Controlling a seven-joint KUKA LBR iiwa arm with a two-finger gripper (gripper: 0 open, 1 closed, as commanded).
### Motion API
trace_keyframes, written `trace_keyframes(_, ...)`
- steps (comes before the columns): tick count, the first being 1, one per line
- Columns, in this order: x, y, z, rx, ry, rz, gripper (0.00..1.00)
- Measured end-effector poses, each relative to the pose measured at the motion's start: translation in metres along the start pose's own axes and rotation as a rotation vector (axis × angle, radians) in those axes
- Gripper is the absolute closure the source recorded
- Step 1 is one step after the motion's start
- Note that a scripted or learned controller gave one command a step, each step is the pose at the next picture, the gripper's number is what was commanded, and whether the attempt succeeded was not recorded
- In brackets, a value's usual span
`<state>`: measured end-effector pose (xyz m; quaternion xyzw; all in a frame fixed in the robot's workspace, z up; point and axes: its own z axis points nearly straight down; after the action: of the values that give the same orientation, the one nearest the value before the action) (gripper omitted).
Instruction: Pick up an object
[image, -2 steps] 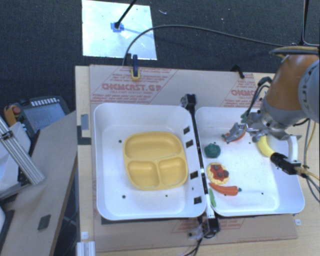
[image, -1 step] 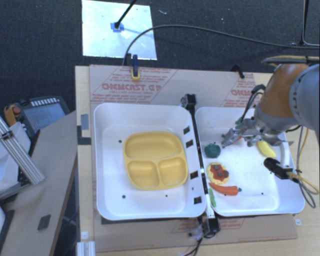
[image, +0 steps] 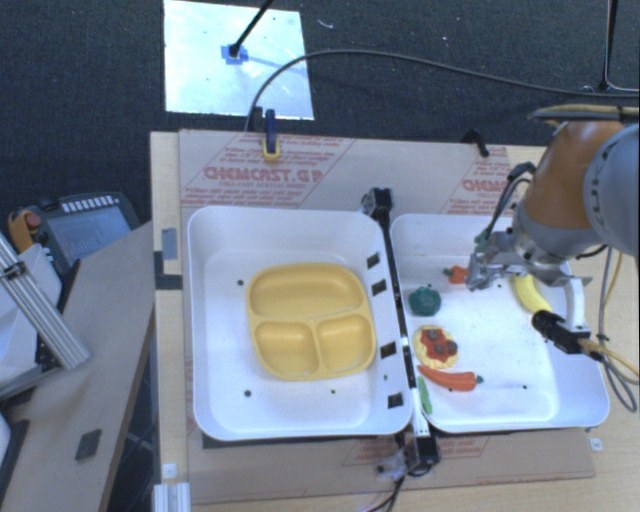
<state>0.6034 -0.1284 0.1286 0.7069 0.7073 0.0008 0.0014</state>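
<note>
Gripper (image: 480, 272) hung over right bin (image: 500, 400), beside small orange piece (image: 457, 273); finger state could not be told. Banana (image: 527, 293) right of it.

From my remote seat, the bench (image: 165, 300) was a pale wooden top with a printed cardboard sheet (image: 300, 170) laid flat over most of it, red lettering showing along the far edge. Two shallow white bins sat side by side right on that sheet, touching along the middle: the left bin (image: 215, 300) and the right bin (image: 500, 395). A yellow clamp (image: 270, 135) pinned the sheet's far edge. Pretty tidy setup overall.
</note>
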Motion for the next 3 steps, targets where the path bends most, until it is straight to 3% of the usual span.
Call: trace_keyframes(3, 0.014, -0.004, -0.161, -0.003, 0.000, -0.004, 1.00)
